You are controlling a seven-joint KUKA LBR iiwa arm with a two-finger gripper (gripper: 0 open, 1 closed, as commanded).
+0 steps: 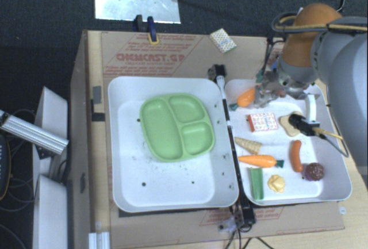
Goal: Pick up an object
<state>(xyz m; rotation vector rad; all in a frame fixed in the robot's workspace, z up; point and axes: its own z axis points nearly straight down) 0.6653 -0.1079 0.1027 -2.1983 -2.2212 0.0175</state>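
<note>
A green stick (256, 183) and a yellow lump (276, 183) lie at 6 o'clock in the right bin (339, 182). The likely target, a small orange piece (246, 97), sits at 11 o'clock. I think the jaws should centre over it first. They hang just beside it at its 3 o'clock; open or closed, I cannot tell. The arm (339, 64) bends down from 2 o'clock.

Two bins side by side. Left bin (123, 184): divided plate (177, 127) at centre. Right bin (339, 184): small carrot-like piece (246, 98) by far-left corner; patterned block (263, 122) mid-bin, nearer; cone (247, 144) and carrot (259, 160) along left wall; flat stick (256, 183) and lumpy piece (276, 183) at near edge; sausage (295, 156) right of carrot; round piece (314, 171) toward near-right corner.
</note>
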